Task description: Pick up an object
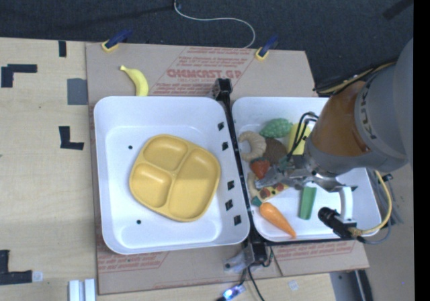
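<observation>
While the arm (363, 125) reaches over the right bin (366, 216), its gripper (272, 179) sits low among toy food (grip state: cannot tell). Carrot (277, 218) and green cylinder (307, 202) lie just beside; yellow divided plate (175, 177) in left bin (111, 158).

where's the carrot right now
The carrot lies in the right bin, near its front-left corner, just left of the green cylinder.

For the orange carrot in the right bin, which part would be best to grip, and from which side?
Grip the carrot across its thicker left end, coming straight down from above. It lies flat, tapering toward the lower right, with bare bin floor along both long sides, so fingers closing across its width probably fit.
</observation>
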Controlling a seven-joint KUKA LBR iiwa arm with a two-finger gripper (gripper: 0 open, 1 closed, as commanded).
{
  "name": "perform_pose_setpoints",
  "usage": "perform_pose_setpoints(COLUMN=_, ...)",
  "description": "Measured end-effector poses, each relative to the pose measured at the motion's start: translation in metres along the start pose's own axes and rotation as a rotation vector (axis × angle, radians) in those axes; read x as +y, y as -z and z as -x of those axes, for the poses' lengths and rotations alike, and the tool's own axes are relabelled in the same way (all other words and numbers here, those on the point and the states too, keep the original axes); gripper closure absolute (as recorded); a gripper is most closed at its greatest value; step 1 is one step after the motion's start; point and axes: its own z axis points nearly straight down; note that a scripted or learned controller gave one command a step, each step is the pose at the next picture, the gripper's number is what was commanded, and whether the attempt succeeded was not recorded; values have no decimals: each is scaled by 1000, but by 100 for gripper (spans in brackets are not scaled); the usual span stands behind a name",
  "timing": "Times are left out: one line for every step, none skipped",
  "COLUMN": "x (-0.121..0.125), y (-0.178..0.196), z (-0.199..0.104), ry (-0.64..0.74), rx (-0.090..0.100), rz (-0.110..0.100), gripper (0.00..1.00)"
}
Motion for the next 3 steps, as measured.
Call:
perform_pose_setpoints(x=1, y=13, z=0, ry=1, rx=0, rz=3, gripper=100)
perform_pose_setpoints(x=8, y=74, z=-2, ry=1, rx=-1, rz=5, gripper=100)
perform_pose_setpoints(x=9, y=137, z=-3, ry=1, rx=-1, rz=4, gripper=100)
